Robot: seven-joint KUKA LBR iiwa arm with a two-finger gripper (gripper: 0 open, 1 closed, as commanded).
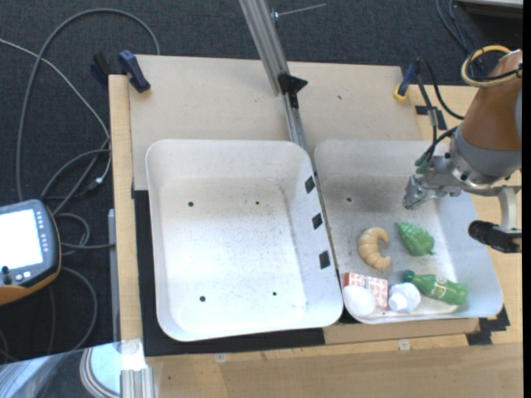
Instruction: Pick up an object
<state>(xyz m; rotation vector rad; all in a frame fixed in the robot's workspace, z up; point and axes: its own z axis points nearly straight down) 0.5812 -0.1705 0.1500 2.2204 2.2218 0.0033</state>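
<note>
Looks like the approach step: the pincer [412, 196] is hung over the right bin [365, 160], nothing seen between its tips. Whether it's spread or pressed together can't be told from up here. The pickable stuff is clustered at the bin's near end: croissant [375, 246], green leafy toy [416, 238], green bottle [437, 288]. A drop onto the leafy toy, just beside, would probably be called for next.

We cannot read any words or numbers here. The red and white packet [370, 287] in the right bin [481, 259] has some print (too small and blurry for us), and the green bottle [438, 288] shows no clear label.
</note>
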